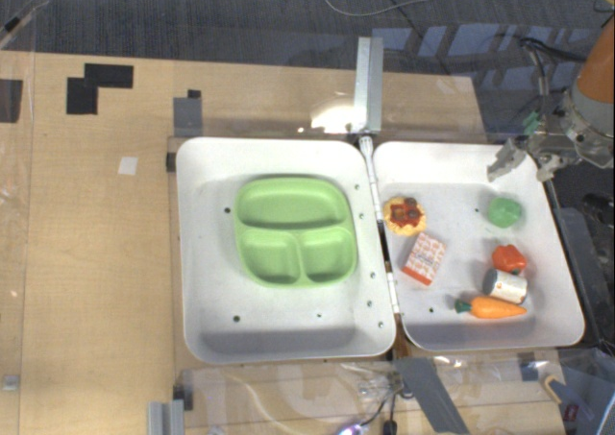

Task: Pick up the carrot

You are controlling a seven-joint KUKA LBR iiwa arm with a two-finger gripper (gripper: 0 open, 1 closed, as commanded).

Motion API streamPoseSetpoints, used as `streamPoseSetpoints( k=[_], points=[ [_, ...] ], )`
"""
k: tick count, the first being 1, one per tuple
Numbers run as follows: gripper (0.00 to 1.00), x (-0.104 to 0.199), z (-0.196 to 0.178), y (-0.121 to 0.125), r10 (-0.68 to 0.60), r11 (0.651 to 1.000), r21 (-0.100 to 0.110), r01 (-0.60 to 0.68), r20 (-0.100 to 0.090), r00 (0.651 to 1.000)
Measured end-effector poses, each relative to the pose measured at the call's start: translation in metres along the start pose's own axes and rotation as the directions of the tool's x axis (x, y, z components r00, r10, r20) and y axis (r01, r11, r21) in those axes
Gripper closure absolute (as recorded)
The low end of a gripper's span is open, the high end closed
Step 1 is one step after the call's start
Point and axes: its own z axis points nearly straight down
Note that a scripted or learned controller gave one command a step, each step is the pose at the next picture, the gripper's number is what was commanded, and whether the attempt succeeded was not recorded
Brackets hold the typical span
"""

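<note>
The orange carrot [494, 308] with a green stub lies near the front edge of the right bin [452, 327], its tip pointing right. My gripper [526, 163] hovers over the bin's far right corner, well behind the carrot. Its two fingers [503, 162] stand spread apart, open, with nothing between them. The carrot is fully in view, just in front of a small white and black item [506, 284].
The right bin also holds a green round piece [504, 211], a red pepper [509, 256], a small tart [405, 215] and a pink wafer block [424, 258]. A green divided plate [293, 231] sits in the left bin [207, 327]. A metal post [369, 78] rises behind the bins.
</note>
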Motion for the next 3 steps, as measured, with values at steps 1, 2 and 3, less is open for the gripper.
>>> streamPoseSetpoints(
  k=[1,2,3],
  points=[
    [0.0,0.053,-0.01,-0.105,0.438,0.899,0.002,-0.438,-0.001,0.899],
    [0.0,0.101,-0.051,-0.122,0.399,0.917,0.0,-0.399,-0.001,0.917],
    [0.0,0.161,-0.064,-0.13,0.779,0.627,0.002,-0.779,0.001,0.627]
  ],
)
